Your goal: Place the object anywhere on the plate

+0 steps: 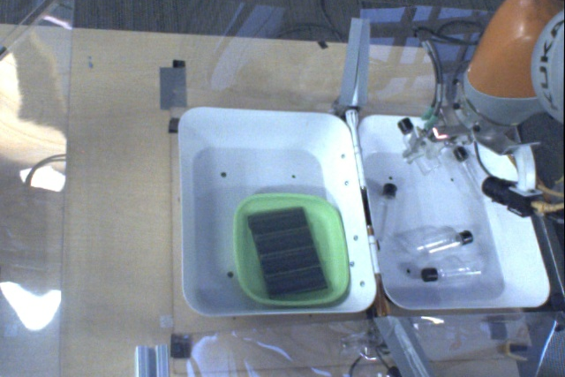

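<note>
Camera view is showing the gripper (430,141) hanging over the right bin's (521,296) far edge; whether it is open or holding anything cannot be told. Clear vials (439,240) are lying near that bin's near edge, so the arm should be descending there squarely before carrying one to the green plate (245,229) in the left bin (199,190).

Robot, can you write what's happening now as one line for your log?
pincer: above right bin | clear bottles: lying in right bin | green plate: left bin, holds dark ridged block
</note>
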Motion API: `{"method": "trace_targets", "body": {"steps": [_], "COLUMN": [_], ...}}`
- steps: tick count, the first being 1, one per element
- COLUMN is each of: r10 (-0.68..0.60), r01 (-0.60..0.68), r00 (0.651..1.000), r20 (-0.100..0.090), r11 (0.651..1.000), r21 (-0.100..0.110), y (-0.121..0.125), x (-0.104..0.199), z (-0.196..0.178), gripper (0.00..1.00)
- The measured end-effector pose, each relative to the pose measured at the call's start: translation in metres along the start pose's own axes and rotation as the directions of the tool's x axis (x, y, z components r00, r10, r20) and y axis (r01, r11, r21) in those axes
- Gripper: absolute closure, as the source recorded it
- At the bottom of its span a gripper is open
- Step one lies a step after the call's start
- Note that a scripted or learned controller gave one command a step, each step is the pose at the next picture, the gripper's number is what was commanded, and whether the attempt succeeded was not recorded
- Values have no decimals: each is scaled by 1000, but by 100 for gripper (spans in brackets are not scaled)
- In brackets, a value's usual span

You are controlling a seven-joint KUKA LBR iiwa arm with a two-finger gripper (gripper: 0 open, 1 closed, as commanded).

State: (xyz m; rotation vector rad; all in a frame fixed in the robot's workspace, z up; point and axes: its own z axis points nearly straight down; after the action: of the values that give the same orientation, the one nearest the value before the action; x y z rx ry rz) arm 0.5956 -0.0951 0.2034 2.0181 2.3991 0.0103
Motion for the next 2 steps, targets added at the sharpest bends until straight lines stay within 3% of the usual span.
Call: {"method": "trace_targets", "body": {"steps": [1,2], "r10": [-126,-296], "r01": [126,296], "r00": [992,955], "r20": [0,-2], "r11": [992,955], "r21": [2,3], "y": [-61,-41], "x": [51,107], "z": [-51,18], "gripper": [100,100]}}
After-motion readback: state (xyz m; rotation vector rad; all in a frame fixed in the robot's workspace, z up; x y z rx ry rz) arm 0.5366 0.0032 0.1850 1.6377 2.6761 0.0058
